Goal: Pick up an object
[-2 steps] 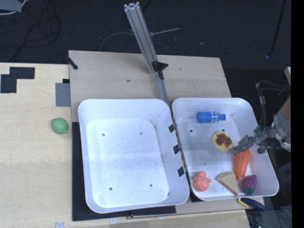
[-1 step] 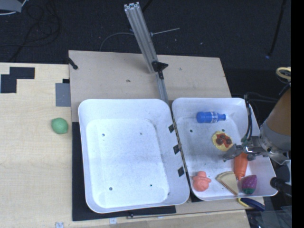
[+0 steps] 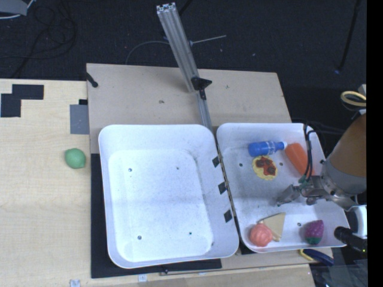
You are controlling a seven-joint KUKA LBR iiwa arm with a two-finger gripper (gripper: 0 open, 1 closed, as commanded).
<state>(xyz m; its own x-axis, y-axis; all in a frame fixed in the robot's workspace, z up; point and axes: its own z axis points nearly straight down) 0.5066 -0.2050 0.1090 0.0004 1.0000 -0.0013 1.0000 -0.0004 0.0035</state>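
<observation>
Gripper [image 3: 289, 195] low in right bin [image 3: 239, 220], finger state cannot be told, blue bottle [image 3: 266, 147], orange carrot [image 3: 295, 156], yellow-red piece [image 3: 265, 167] behind it, pink ball [image 3: 260, 235], purple fruit [image 3: 313, 231] nearer the front rim

Looks like a robotics lab: pale wood surface [image 3: 36, 220] carrying two white bins [image 3: 158, 196] at centre, aluminium mounting rail [image 3: 179, 46] slanting from upper centre, loose cables [image 3: 54, 23] over dark carpet at upper left, toy food props at lower right.
</observation>
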